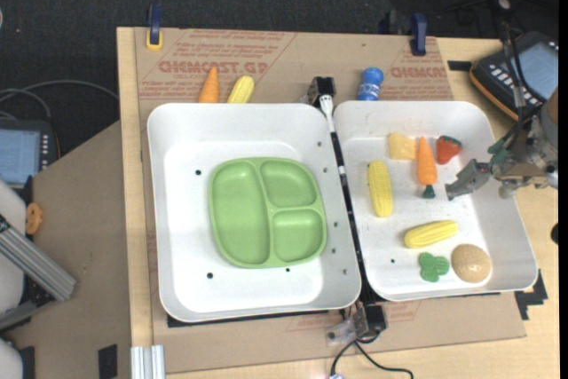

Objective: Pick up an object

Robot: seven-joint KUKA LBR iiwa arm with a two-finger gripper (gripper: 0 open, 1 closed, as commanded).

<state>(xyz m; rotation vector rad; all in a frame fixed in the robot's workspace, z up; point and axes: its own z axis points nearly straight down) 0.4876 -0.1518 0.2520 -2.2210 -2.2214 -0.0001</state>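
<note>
Sitting at the front of the right bin (506, 280): a tan round lump (470, 263) and a small green piece (433, 266), touching or nearly so. Lying just behind them, toward the right bin's middle: a yellow corn cob (430, 233), tilted.

Hovering or pressing low by the right bin's right wall: the gripper (463, 182), reaching in over the rim. Remaining impossible to tell whether spread or pressed together; nothing showing as pinched.

Resting at the right bin's left side: a second corn cob (380, 188), lengthwise. Crowding the right bin's back: an orange carrot (426, 162), a pale yellow block (401, 146) and a red piece (448, 148), the carrot's tip lying just beside the gripper.

Judging the pick as not yet made. Risking, from here:
- closing beside the carrot's thin tip and merely nudging it aside;
- shoving the carrot into the red piece, the two being so close;
- squeezing a rounded, smooth toy off-centre and popping it out;
- scraping the right bin's floor.
</note>
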